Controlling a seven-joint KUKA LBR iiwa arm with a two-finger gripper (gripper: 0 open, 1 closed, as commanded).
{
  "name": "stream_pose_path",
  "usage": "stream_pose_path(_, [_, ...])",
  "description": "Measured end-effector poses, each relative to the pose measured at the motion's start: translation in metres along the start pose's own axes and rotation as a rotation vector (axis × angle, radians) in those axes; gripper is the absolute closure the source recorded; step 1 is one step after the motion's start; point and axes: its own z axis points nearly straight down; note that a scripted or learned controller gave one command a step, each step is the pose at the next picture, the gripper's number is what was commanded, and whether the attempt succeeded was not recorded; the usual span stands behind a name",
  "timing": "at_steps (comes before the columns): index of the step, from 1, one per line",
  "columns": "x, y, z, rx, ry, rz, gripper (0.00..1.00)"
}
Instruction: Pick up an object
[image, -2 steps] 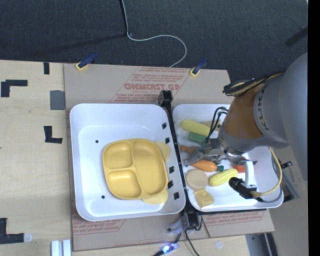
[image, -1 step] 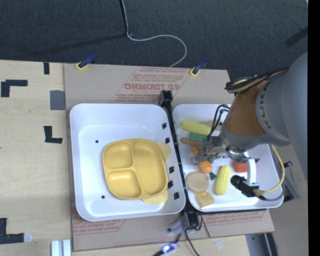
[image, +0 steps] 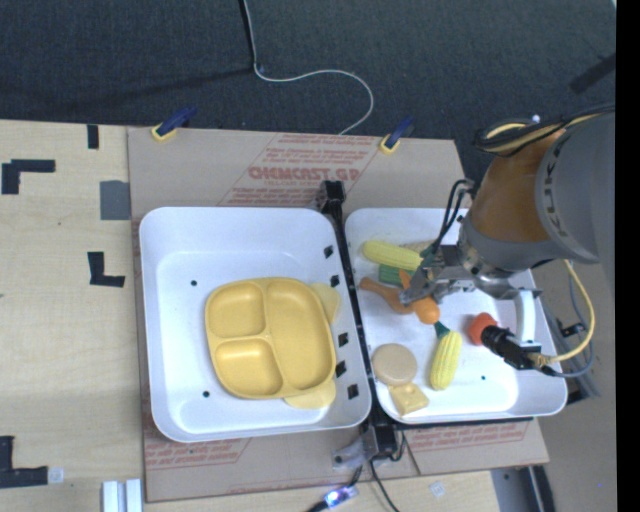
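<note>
**Hand low in the right bin, among the toy food**

You have the hand (image: 418, 287) down in the right bin (image: 530, 405), near its upper left part, over a cluster of small things. Whether its fingers are spread or pressed together you cannot tell; the wrist and dark fittings cover them.

Just beside the hand lies a corn cob (image: 390, 255), its long axis running from upper left to lower right, partly hidden at its right end. Below it a brown-orange piece (image: 385, 294) runs under the hand, so its far end is cut off from view. An orange carrot-like piece (image: 428, 311) sits touching the hand's lower edge; too little shows to give its direction.

A second corn cob (image: 446, 359) lies apart, lower in the bin, long axis nearly upright in the view and tilted slightly right at the top. A tan round disc (image: 394, 363) and a pale yellow wedge (image: 409, 399) lie left of it.

The left bin (image: 165, 330) holds a yellow divided tray (image: 268, 335).
</note>
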Motion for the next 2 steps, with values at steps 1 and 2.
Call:
stream_pose_path(1, [0.009,0.007,-0.054,0.0,0.0,-0.001,1.0])
stream_pose_path(2, [0.009,0.007,-0.07,0.004,0.001,0.0,1.0])
